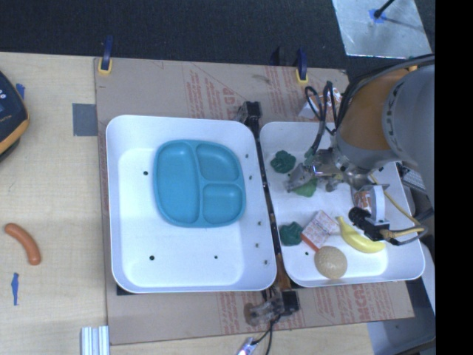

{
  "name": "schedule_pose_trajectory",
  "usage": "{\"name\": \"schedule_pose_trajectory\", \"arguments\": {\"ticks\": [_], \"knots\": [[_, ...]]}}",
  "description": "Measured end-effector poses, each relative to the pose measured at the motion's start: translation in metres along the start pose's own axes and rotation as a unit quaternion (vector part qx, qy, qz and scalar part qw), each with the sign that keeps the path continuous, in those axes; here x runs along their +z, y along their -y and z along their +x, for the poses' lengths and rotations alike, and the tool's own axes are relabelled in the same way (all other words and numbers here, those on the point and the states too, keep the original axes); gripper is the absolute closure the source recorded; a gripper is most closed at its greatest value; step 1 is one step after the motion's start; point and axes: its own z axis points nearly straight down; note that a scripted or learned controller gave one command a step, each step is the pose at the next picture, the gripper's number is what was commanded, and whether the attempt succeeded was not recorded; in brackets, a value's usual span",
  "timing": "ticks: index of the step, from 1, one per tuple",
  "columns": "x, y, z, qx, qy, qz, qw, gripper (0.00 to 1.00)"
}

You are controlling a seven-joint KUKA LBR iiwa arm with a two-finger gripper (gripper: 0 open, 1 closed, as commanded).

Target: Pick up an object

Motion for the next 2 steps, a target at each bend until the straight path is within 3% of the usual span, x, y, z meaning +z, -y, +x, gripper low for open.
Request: {"name": "schedule_pose_trajectory", "arguments": {"ticks": [1,2], "knots": [[-0.0108,-0.0004,-0.001,0.0,0.0,0.0,1.0,1.0],[-0.0107,-0.0004,-0.001,-0.001,0.0,0.0,1.0,0.0]]}}
